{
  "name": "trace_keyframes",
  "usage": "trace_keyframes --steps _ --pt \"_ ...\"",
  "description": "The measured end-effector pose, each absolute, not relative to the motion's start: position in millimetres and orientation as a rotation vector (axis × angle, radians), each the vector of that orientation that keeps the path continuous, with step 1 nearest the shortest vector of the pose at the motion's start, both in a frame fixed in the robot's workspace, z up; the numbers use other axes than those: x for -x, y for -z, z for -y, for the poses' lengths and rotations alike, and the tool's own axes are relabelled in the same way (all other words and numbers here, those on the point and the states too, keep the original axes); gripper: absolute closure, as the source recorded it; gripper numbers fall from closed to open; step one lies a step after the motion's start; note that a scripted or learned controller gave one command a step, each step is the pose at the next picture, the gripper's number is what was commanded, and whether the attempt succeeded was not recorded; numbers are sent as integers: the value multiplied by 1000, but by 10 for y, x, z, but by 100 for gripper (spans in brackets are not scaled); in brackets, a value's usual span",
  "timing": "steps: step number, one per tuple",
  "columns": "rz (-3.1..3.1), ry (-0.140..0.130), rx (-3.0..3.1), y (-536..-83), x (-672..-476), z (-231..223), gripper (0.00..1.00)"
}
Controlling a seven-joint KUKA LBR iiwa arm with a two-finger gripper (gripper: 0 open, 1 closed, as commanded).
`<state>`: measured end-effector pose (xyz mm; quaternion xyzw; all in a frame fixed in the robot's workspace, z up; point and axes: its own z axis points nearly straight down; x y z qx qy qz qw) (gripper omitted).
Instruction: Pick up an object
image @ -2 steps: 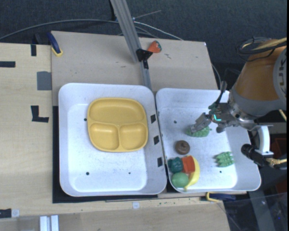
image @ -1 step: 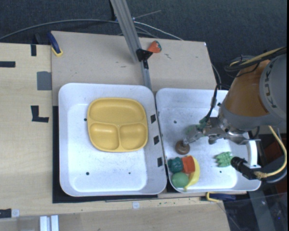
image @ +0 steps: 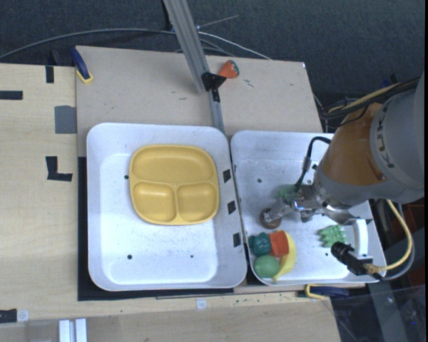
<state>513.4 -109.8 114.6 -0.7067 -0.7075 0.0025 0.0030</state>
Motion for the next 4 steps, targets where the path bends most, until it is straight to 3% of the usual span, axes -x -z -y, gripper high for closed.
trace_keyframes --steps 1,2,3,4 --pt "2223 -2 2220 -886 -5135 1099 0" --pt "2222 -2 2218 -992 -5133 1089 100" --pt "2224 3 2222 -1594 -5080 1100 100" --pt "2225 3 2222 -2094 -5168 1161 100"
